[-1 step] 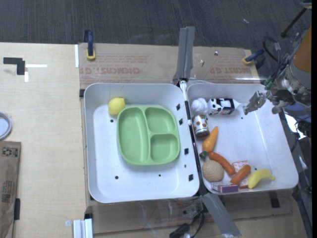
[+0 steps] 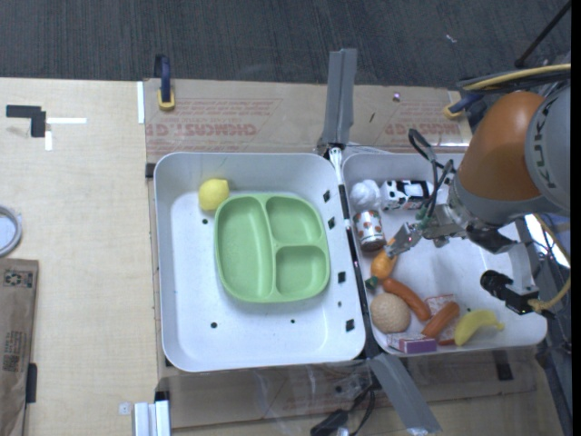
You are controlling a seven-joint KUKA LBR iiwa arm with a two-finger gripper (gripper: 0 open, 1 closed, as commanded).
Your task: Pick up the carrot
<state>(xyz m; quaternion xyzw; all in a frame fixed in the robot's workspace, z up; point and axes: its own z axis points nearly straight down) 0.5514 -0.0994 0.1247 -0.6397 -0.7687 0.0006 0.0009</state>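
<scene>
bins: two, side by side | left bin (image 2: 177, 271): one green tray (image 2: 270, 246), one lemon (image 2: 213, 193) at far left | right bin (image 2: 508, 334): one carrot (image 2: 385, 263) by its left wall, one can (image 2: 369, 229), one banana (image 2: 476, 325), two sausages | gripper (image 2: 406, 240): just right of the carrot, jaws a little apart, holding nothing

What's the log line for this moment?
stage: reaching | gripper: in right bin, just above carrot | carrot: lying in bin, not lifted
</scene>
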